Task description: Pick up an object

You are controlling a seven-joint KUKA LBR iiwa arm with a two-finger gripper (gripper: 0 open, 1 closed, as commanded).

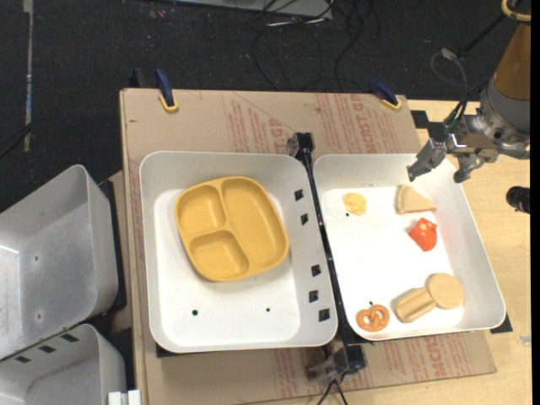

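White right bin [481,251] rim lies under the open hand [442,166].

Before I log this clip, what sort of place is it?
Most likely a robotics lab bench set up for pick trials: two white bins clamped onto a cardboard-covered board, toy food such as a pretzel as props, and loose cables on dark carpet.

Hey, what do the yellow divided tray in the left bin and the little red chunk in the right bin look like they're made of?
The yellow three-compartment tray looks like moulded plastic with a matte finish: even colour, rounded ridges, soft sheen. The small red chunk is probably plastic or rubber toy food, going by its saturated colour and faceted faces; too small to be sure.
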